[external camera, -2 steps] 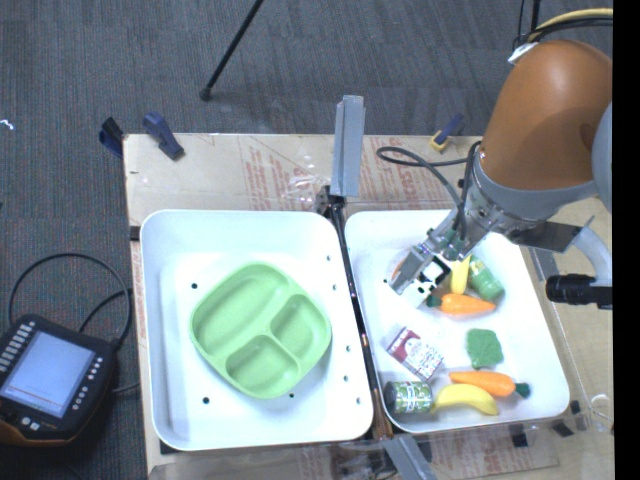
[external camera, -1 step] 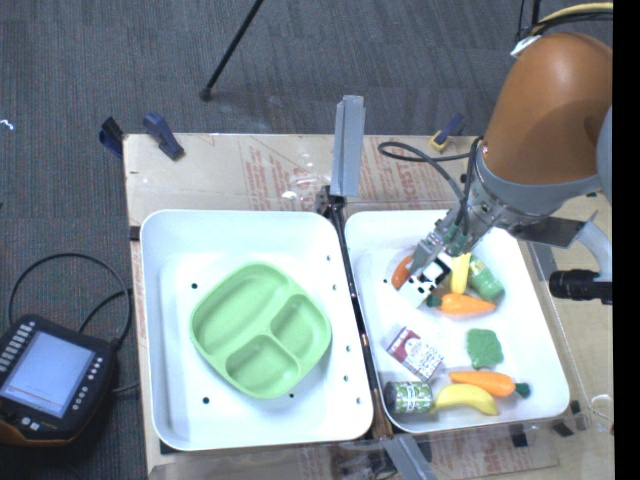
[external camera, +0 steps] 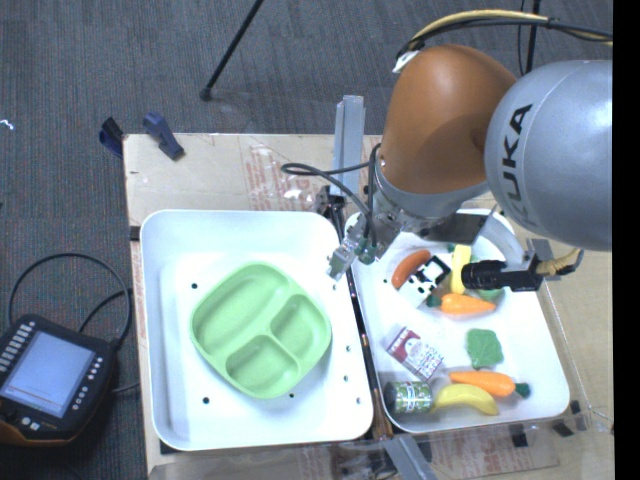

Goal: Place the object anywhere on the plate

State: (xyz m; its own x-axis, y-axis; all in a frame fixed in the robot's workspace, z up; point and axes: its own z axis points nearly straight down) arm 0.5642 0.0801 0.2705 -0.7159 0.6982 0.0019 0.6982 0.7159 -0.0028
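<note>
Two white bins [external camera: 160,268], one green plate [external camera: 262,330]

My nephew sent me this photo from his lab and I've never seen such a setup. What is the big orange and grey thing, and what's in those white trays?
One camera looks down at a slant on a bench. The big shape is a robot arm reaching in from the right. Its pincer hangs over the edge between two shallow white bins. I cannot tell whether it grips anything. The left bin holds a green divided plate. The right bin holds toy food: carrots, a banana, a green can and a small box. One piece should end up on the plate.
</note>
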